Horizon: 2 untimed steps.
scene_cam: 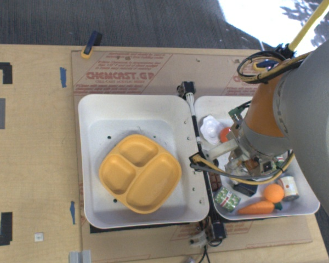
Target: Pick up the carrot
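Observation:
The carrot [256,207] is orange with a small green end and lies flat along the front wall of the right bin [312,201]. The gripper [245,175] hangs below the orange-banded wrist over the middle of that bin, a little up and left of the carrot. The wrist body and its cables cover the gripper's tip. Nothing shows held in it, and the carrot rests apart from it on the bin floor.
An orange ball [273,193] and a small white can [289,186] sit just above the carrot. A green-and-white packet [226,199] lies to its left. A white lump [211,128] and a small orange piece [225,135] lie at the bin's back. The left bin [93,147] holds a yellow divided plate [140,172].

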Motion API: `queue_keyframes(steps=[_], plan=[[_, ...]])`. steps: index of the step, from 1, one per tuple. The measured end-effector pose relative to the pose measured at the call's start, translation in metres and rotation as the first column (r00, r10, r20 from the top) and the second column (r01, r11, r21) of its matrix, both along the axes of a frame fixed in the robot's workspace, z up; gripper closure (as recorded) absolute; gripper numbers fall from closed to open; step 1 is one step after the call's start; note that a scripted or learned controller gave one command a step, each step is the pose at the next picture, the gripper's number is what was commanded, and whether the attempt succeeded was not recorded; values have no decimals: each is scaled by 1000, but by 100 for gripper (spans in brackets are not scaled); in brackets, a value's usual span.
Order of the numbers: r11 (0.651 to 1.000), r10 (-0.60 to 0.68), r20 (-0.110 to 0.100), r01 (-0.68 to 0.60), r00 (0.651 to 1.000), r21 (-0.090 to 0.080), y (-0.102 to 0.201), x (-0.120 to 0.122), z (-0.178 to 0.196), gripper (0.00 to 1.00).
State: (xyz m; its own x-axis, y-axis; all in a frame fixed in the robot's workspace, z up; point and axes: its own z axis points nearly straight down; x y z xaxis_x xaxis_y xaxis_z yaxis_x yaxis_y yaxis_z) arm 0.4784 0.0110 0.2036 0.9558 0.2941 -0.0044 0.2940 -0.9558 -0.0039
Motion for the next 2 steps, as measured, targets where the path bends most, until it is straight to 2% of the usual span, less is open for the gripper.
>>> queue_keyframes(steps=[1,2], plan=[[995,-98,5,98,995,-2,53,1,20,100],[996,-94,5,94,996,-2,78,1,30,100]])
